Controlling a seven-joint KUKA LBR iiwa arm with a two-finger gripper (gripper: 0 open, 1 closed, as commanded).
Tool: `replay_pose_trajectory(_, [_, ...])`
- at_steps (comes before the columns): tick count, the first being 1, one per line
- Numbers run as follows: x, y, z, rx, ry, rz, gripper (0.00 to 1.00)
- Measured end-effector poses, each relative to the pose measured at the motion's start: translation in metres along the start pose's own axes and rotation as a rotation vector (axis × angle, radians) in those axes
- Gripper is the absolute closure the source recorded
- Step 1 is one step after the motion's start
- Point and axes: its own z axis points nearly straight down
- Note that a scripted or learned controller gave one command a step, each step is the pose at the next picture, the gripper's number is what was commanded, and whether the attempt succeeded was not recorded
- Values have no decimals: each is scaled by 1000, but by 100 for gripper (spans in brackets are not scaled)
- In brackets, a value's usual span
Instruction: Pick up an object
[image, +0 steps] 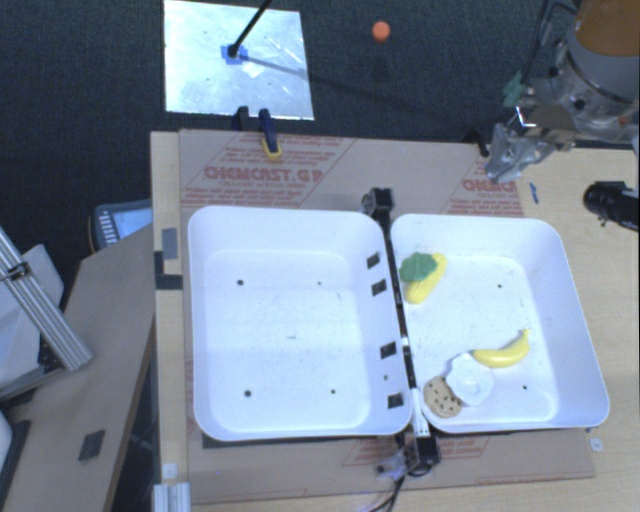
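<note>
Nearest me, the right bin's (575, 290) cookie (441, 398), white lump (470, 379) and banana (503, 351) crowd its six-o'clock corner; a green-and-yellow toy (421, 272) sits at eleven. My gripper (505, 160) hangs beyond the bin's twelve-o'clock rim; finger spread, cannot tell. Crowding risks a double or glancing grab.

The word "CHEMCAST" followed by "GP" is printed in red capitals on the brown protective paper of the board (300, 160) beneath the two bins, just behind the left bin (285, 320). The same red lettering is repeated behind the right bin (560, 300), where it is too cropped and slanted to be read.
</note>
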Motion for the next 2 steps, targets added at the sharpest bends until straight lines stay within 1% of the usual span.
replay_pose_trajectory(1, [53, -54, -68, 0, 1, -1, 100])
replay_pose_trajectory(2, [157, -69, -101, 4, 2, -5, 100])
